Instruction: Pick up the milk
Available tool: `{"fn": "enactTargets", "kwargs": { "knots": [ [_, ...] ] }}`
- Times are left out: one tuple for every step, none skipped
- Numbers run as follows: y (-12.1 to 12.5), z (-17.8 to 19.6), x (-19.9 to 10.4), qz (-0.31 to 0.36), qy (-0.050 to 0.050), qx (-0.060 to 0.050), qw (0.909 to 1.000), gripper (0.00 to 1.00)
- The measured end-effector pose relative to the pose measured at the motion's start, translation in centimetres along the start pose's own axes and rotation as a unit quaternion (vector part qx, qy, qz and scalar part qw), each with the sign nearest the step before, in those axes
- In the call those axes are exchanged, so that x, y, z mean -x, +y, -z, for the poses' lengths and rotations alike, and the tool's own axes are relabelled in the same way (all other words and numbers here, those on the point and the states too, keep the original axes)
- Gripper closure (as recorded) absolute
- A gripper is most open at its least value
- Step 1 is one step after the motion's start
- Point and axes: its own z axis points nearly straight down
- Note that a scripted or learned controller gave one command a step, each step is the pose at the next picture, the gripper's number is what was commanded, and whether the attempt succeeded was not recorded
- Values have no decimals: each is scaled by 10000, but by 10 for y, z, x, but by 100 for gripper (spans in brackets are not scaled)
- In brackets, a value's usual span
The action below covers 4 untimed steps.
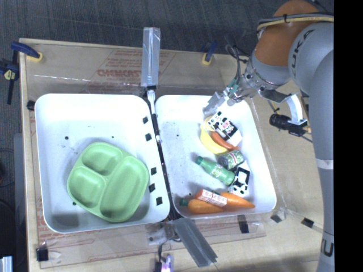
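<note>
At the bottom of the frame, in the right bin (170, 146), lies a carrot (218, 203) with a small red packet (211, 195) on it. Above them are a green bottle (216, 170), a dark can (231, 159) and a second cow-patterned carton (241, 181). Left of these, the left bin (51, 109) holds a green divided plate (109, 181). Higher, the milk (222, 126), a cow-patterned carton, rests on a yellow bowl (210, 141). The gripper (218, 102) hangs just above the milk; its fingers look slightly spread, pinching nothing.
</note>
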Motion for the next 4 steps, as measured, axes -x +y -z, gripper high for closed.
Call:
{"fn": "enactTargets", "kwargs": {
  "knots": [
    [-11, -3, -15, -900, 12, -22, 9959, 0],
    [-11, -3, -15, -900, 12, -22, 9959, 0],
    [9, -106, 3, -680, 0, 5, 9977, 0],
    [-40, -35, -11, -1006, 7, -13, 9949, 0]
  ]
}}
